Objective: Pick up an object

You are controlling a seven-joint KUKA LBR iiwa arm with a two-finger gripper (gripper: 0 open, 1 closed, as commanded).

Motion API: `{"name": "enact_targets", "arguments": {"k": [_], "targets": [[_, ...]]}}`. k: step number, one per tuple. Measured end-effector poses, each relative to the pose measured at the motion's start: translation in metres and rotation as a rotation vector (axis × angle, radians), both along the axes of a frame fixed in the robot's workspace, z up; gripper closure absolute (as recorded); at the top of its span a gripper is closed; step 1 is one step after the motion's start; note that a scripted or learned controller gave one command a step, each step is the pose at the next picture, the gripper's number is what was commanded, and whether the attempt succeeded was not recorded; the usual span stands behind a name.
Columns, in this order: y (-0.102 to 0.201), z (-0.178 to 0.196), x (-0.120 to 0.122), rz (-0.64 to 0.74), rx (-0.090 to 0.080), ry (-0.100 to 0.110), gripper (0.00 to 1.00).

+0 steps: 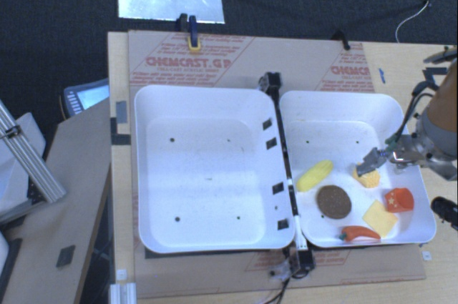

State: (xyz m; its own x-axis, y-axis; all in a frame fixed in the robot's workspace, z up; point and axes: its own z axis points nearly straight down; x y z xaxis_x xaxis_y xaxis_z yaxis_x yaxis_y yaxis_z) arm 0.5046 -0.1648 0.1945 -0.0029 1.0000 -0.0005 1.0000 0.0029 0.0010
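I see the claw [368,163] low in the right white plastic bin [343,109], its tip touching the small yellow cheese-like chunk [370,179]; I cannot tell its state. Just left: yellow corn cob [315,174]. Below-left: brown round patty [334,201]. Below-right: red pepper piece [399,199].
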Motion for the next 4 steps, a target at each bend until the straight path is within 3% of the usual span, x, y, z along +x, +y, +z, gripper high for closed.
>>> {"name": "enact_targets", "arguments": {"k": [1,2,3,4], "targets": [[0.049,-0.079,0.054,0.007,0.002,0.0,0.0],[0.045,-0.065,0.052,0.0,0.0,-0.003,1.0],[0.107,-0.006,0.081,0.008,0.002,-0.008,1.0],[0.189,0.03,0.114,0.011,0.004,-0.007,1.0]]}}
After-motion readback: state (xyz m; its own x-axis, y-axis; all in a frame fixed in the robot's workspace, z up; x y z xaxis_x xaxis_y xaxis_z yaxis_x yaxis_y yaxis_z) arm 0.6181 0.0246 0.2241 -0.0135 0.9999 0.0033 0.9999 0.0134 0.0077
